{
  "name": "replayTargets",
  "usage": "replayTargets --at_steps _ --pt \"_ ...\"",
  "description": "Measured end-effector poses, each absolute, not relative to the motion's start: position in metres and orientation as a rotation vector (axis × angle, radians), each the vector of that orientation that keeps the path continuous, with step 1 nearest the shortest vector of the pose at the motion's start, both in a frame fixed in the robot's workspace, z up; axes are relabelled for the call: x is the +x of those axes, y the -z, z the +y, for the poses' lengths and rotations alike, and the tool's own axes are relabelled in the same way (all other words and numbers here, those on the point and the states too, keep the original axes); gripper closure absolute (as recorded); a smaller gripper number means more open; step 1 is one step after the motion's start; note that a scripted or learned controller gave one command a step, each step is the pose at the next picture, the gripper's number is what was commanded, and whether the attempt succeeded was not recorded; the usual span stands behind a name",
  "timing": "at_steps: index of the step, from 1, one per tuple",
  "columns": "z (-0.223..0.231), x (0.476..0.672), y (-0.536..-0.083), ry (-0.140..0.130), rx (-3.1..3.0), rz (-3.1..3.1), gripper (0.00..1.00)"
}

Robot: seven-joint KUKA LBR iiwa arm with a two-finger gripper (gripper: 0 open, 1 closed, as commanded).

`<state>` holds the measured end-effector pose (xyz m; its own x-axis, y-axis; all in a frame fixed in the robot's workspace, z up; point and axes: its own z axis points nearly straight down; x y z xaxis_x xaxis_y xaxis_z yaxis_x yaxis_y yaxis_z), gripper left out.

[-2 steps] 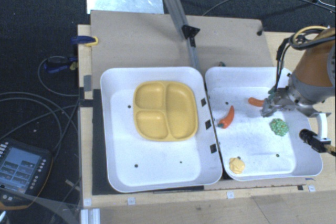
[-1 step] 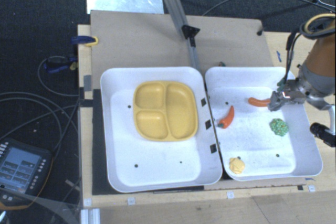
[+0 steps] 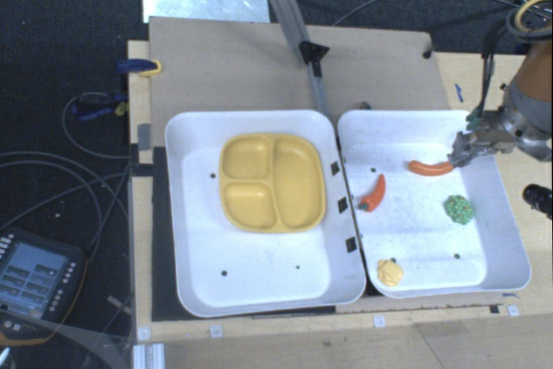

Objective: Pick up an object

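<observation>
left bin (image 3: pixel 194 272) holds a yellow divided plate (image 3: pixel 272 183). right bin (image 3: pixel 510 264): orange sausage (image 3: pixel 429 168), red pepper (image 3: pixel 374 194), green lump (image 3: pixel 460 209), yellow piece (image 3: pixel 390 273). gripper (image 3: pixel 460 153) at the sausage's right end near the bin's right wall; grip unclear. bin centre open.

Smooth white plastic bins (image 3: pixel 259 289), a matt yellow plastic tray (image 3: pixel 272 183), on a matt brown board (image 3: pixel 216 65).
</observation>
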<state>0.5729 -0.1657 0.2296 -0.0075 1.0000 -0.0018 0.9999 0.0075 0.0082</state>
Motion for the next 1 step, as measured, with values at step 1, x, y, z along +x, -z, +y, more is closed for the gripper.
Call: replayTargets --at_steps 1 --pt "-0.1655 0.5742 -0.2411 -0.004 2.211 2.227 1.00"
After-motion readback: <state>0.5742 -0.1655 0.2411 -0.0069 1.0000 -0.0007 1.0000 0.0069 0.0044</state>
